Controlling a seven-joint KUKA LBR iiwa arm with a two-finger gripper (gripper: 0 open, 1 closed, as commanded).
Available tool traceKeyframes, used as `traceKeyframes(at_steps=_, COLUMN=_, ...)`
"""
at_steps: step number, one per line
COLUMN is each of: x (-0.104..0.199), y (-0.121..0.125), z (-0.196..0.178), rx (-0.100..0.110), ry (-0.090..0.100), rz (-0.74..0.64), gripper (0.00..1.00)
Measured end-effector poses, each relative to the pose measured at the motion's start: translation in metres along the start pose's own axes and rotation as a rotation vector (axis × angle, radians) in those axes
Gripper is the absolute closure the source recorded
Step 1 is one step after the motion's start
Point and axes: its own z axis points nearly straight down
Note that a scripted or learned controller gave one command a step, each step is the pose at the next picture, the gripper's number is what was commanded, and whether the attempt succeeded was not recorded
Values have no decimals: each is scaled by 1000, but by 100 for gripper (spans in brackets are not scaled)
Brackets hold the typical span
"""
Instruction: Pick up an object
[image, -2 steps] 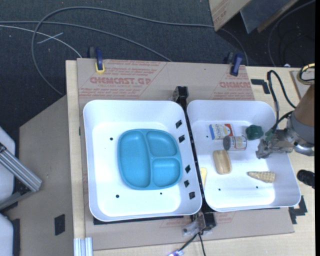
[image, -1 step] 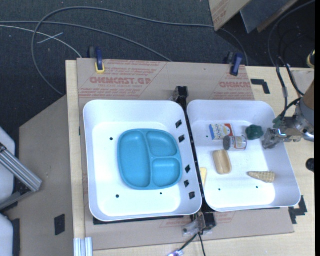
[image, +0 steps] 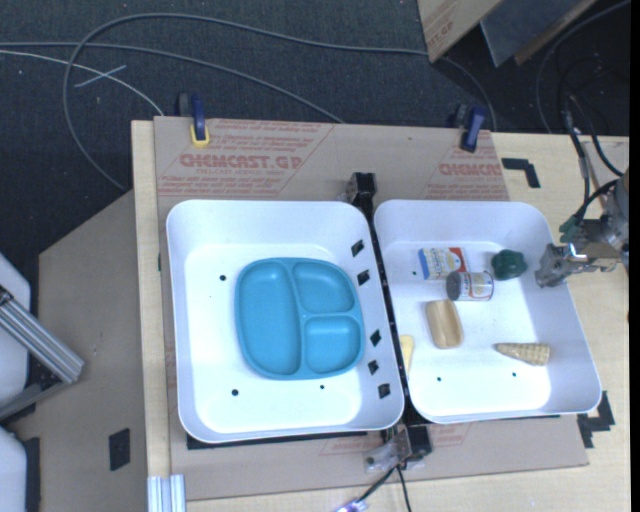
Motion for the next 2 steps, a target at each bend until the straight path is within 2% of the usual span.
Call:
traceKeyframes(at_steps=1, x=55, y=-6, z=-9, rx=5, ry=5, rz=-5, gripper=100)
traceKeyframes(at_steps=2, x=108, y=-1, z=0, rx=7, ry=5, rz=-5, gripper=100)
